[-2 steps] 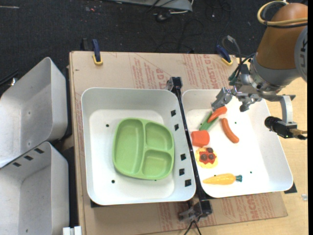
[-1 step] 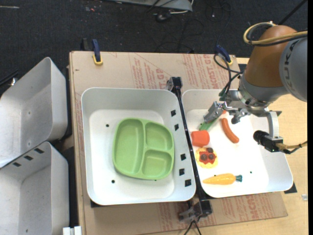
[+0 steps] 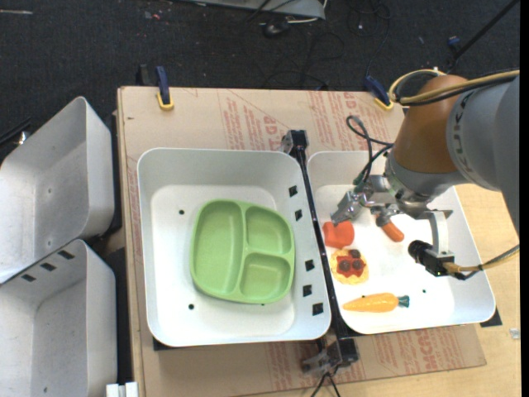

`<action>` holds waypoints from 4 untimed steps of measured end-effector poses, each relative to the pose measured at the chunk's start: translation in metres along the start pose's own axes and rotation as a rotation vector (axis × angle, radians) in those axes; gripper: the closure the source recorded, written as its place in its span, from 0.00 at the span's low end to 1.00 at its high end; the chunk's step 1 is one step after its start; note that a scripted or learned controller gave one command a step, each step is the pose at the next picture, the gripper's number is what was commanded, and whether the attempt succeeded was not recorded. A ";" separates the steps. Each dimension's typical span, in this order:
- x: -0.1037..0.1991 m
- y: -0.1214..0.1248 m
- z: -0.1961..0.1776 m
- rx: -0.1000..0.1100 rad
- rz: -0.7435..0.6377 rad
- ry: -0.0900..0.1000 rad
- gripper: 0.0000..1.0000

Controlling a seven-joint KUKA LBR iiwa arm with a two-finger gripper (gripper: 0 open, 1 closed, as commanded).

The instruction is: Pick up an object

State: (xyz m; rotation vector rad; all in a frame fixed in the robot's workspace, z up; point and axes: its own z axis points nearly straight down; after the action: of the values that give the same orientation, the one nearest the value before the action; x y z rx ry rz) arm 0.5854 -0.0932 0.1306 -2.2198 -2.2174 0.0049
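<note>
My gripper [image 3: 364, 217] hangs over the back left part of the right bin [image 3: 467, 246]. It stands open, its fingers spread, with nothing between them. A red-orange lump [image 3: 337, 235] lies just below the left fingertip. By the right fingertip is a small orange cylinder [image 3: 393, 231]. A yellow disc with dark berries [image 3: 350, 266] rests closer to the front. An orange carrot toy with a green end [image 3: 376, 303] lies along the bin's front wall.
The left bin [image 3: 157, 222] holds a green divided plate [image 3: 243, 251]. A black divider [image 3: 312, 222] runs between the two bins. A black cable and connector [image 3: 431, 258] hang from the wrist over the right bin. Two spare white bins [image 3: 50, 188] stand off the bench at the left.
</note>
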 end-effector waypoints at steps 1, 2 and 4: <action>0.002 0.003 0.034 -0.010 0.000 0.004 0.00; 0.003 0.007 0.019 -0.023 -0.001 0.004 1.00; -0.002 0.003 -0.073 -0.009 -0.003 -0.001 1.00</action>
State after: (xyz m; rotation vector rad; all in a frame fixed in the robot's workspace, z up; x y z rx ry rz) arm 0.5891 -0.0954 0.2031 -2.2222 -2.2257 -0.0037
